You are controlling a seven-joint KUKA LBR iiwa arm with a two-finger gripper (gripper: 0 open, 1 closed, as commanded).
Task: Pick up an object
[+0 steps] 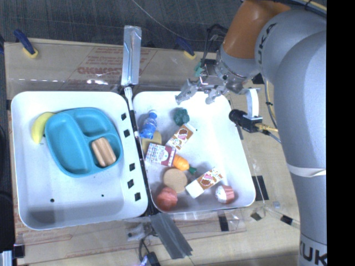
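Note:
My gripper [198,95] hangs over the far edge of the right bin [233,148], its two fingers [183,96] spread apart and open, with nothing between them. A dark green toy [181,116] lies just below and slightly left of the gripper. Further toward the front of this bin lie a blue bottle [148,123], a small brown-and-white carton [182,137], a maroon carton [160,154], an orange carrot [181,163], a tan round piece [175,179], a red apple [166,198], a second small carton [204,182] and a red-and-white piece [225,194].
The left bin [33,198] holds a blue divided plate [72,132] with a brown bread roll [104,152] in it, and a yellow banana [38,127] beside the plate. A metal divider bar [131,54] stands between the bins at the back. The arm's body fills the right side.

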